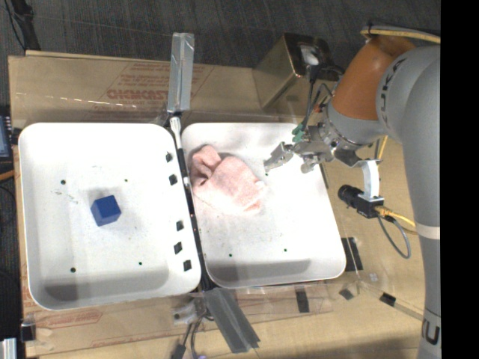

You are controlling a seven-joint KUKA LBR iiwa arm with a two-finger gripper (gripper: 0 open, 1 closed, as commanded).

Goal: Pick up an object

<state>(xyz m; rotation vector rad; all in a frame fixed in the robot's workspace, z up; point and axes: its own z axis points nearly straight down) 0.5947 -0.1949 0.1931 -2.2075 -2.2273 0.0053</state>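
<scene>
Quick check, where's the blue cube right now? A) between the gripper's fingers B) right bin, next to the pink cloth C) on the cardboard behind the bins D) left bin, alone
D: the blue cube sits in the left bin, while the pink cloth lies in the right bin and the gripper hovers over that bin.

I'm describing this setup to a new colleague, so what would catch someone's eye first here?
Probably the crumpled pink cloth at the left of the right bin, with the gripper poised just beside it. Next, the small blue cube sitting alone in the left bin.
</scene>
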